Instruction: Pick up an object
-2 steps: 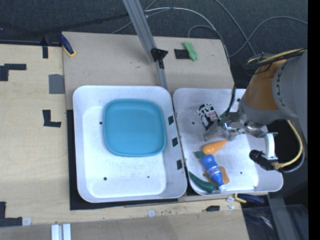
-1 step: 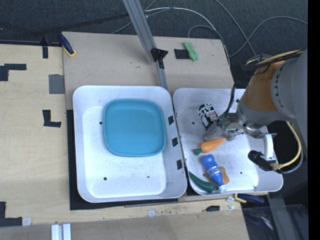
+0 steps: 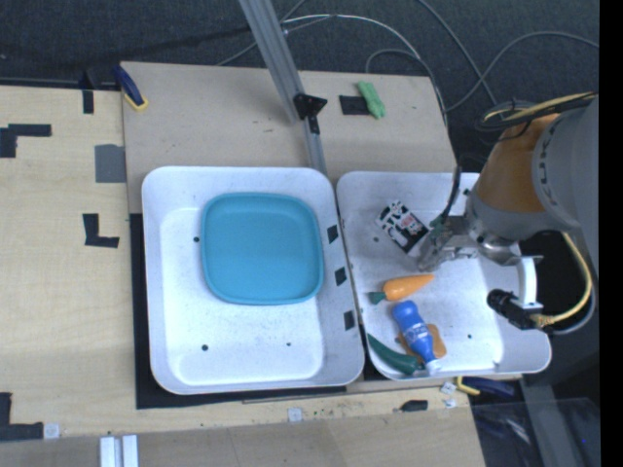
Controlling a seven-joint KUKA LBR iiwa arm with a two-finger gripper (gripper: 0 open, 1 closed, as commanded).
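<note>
- Objects for picking lie in the right bin (image 3: 506, 358): an orange carrot-shaped toy (image 3: 409, 286), a blue bottle-like item (image 3: 413, 329), a dark green piece (image 3: 387, 358) at the bin's near edge, and a small black-and-white item (image 3: 399, 224) farther back.
- Carrot toy lies near the bin's middle; blue item sits just beside it on the near side, resting over a small orange-brown patch (image 3: 434, 340).
- Jaws (image 3: 431, 253) are low over the right bin, between the black-and-white item and the carrot toy, close to both. Their spread cannot be told, and no object is seen between them.
- Arm (image 3: 531, 178) enters from the right, orange band visible.
- Left bin (image 3: 170, 261) carries a teal square plate (image 3: 261, 248), lying flat.
- Counter (image 3: 58, 232) bears both bins side by side.
</note>
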